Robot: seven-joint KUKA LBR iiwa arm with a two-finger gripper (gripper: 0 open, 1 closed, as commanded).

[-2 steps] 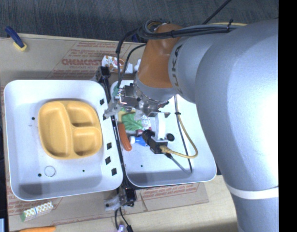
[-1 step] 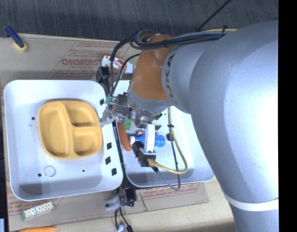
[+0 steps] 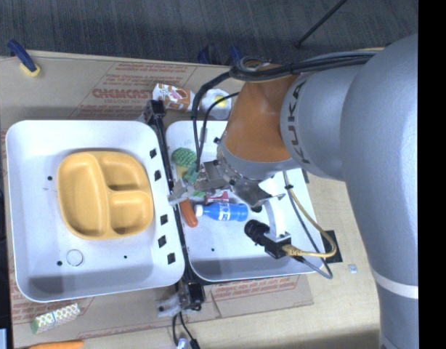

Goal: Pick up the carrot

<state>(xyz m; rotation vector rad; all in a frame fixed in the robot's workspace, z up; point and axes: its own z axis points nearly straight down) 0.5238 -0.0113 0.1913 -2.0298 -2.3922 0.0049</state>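
Camera view looks down on a tabletop (image 3: 332,195) covered with printed cardboard, bearing two shallow white bins side by side. Left bin (image 3: 23,195) holds a yellow divided plate (image 3: 105,193), which sits a little toward 10 o'clock of that bin's centre. Right bin (image 3: 230,264) lies under the grey arm (image 3: 354,122), whose orange band (image 3: 256,122) hangs over the bin's 12 o'clock half.

Below the band, the end effector (image 3: 188,189) reaches toward 9 o'clock and sits low near the right bin's left wall, just beside the divider between the bins. Its fingers are too small and cluttered against the objects to judge, so I cannot tell whether they are spread or closed, or whether anything sits between them.

The carrot (image 3: 188,214), a short orange piece, lies in the right bin at its 9 o'clock edge, right below the end effector and touching or nearly touching it. A blue bottle (image 3: 224,211) with a white cap lies on its side just at 3 o'clock of the carrot. A green item (image 3: 183,157) rests at 12 o'clock of the end effector, near the same wall. A black cable connector (image 3: 265,240) hangs off the wrist at 5 o'clock of the bottle.
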